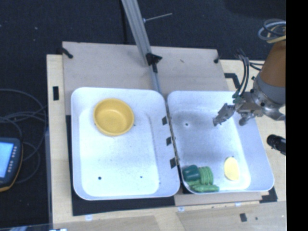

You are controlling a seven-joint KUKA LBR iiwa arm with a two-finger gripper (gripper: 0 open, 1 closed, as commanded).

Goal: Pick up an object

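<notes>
My gripper hangs over the upper right part of the right bin, open, with nothing between its fingers. A pale yellow oval object lies near that bin's front right corner, well below the gripper. A cluster of green pieces sits at the bin's front edge, left of the yellow oval. In the left bin, a yellow bowl rests at the upper left.
A slanted metal pole rises from the bench behind the bins' shared edge. Black clips line the divide between the bins. A handheld screen device and cables lie off the bench at the left.
</notes>
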